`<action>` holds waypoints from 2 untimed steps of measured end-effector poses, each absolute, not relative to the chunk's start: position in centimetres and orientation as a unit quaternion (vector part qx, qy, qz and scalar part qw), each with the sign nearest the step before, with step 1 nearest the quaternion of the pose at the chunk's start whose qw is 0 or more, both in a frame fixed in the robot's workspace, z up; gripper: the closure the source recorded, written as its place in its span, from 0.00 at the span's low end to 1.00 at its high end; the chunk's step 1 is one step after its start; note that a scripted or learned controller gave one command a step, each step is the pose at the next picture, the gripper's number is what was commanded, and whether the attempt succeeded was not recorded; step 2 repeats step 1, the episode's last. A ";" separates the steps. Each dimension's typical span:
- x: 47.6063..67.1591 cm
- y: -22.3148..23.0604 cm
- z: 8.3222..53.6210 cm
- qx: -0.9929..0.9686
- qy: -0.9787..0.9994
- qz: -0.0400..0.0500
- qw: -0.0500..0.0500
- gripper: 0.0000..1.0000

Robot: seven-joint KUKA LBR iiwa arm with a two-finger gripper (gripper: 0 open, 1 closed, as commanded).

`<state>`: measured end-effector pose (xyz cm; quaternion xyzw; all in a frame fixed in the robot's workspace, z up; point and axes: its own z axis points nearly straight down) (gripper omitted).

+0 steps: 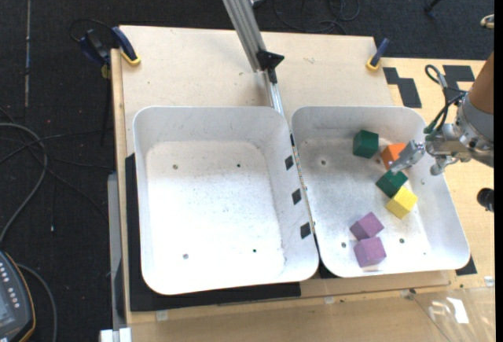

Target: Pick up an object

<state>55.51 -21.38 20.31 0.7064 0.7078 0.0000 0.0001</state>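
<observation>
Plywood bench [196,69] on dark, cable-strewn carpet [55,144]

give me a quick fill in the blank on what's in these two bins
1. All the blocks lie in the ____ bin of the camera view.
2. The yellow block touches a ____ block.
3. There are ____ purple blocks.
4. The gripper is nearest the ____ block.

Missing words: right; green; two; orange

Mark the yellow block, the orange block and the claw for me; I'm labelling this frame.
yellow block [402,203], camera view, middle of its top face.
orange block [392,152], camera view, its visible top.
claw [414,148], camera view, at its fingertips beside the orange block.
</observation>
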 end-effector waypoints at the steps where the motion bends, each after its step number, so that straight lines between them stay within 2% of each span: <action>1: 53.7 -20.8 11.8 0.706 0.708 0.001 0.003 0.00; 2: 53.7 -20.8 11.8 0.706 0.708 0.001 0.003 0.00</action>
